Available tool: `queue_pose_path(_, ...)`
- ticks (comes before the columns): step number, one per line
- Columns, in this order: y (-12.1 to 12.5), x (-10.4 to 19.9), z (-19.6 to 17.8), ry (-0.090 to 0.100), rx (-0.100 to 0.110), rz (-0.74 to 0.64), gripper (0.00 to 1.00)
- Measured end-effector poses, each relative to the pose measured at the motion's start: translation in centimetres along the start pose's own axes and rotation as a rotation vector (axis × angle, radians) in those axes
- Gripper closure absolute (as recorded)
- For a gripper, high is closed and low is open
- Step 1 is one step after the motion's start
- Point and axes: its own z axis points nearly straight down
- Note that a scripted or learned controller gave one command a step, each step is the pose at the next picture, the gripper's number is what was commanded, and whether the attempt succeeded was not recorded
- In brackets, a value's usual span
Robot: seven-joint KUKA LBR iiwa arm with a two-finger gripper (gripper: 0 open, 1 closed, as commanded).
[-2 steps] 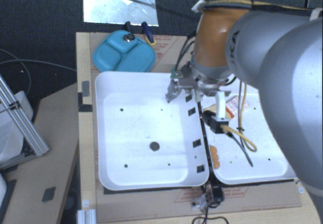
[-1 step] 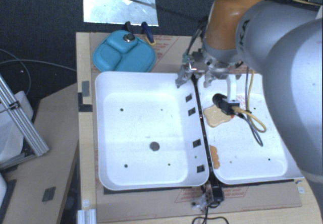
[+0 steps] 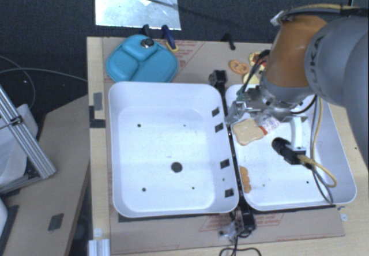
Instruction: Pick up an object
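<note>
The arm reached in from the upper right over the right bin. Its tool hung just above a toast-like slice at that bin's left side; whether it was clenched or released could not be told. The left bin lay beside.

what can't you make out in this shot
- Gripper: the arm's wrist covers it from above, so its grasp is hidden.
- Toast-like piece in the right bin: its upper edge lies under the wrist; contact unclear.
- Small orange items by the divider: too small to identify.
- Arm: cut off by the top edge.
</note>
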Motion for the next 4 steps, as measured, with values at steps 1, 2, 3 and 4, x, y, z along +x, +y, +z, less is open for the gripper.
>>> queue_pose_path(1, 5.9, 2.7, -0.1, 0.001, -0.011, -0.011, 0.0)
queue_pose_path(2, 6.7, 10.7, -0.1, 0.004, -0.008, -0.016, 0.0)
queue_pose_path(3, 8.2, 12.3, 9.6, 0.001, 0.0, -0.009, 0.0)
queue_pose_path(4, 8.4, 12.3, 7.8, 0.002, -0.009, -0.01, 1.0)
